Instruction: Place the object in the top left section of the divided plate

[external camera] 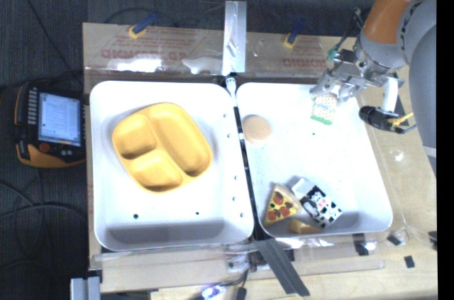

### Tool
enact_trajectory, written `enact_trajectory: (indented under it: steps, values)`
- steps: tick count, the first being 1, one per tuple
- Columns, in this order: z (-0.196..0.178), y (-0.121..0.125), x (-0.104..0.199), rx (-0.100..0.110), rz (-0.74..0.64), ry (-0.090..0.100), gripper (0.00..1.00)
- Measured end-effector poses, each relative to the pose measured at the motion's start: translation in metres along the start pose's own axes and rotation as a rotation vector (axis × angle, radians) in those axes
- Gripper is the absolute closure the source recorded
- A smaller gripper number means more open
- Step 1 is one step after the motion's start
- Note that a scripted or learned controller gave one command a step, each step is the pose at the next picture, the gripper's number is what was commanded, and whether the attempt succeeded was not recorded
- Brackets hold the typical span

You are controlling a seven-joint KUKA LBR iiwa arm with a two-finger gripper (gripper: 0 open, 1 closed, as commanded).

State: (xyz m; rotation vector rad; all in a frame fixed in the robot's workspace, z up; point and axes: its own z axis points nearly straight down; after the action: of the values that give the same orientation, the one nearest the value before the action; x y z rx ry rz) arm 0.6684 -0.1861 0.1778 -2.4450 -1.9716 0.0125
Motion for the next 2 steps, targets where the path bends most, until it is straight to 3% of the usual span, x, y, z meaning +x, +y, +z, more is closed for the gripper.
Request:
enact_trajectory:
  steps: [1,2]
  values:
    - [0.063,-0.027,0.083,-0.001,-0.269,0.005,1.0]
    - [-0.004,-0.125,0.157,-0.001,-0.336,0.005,1.0]
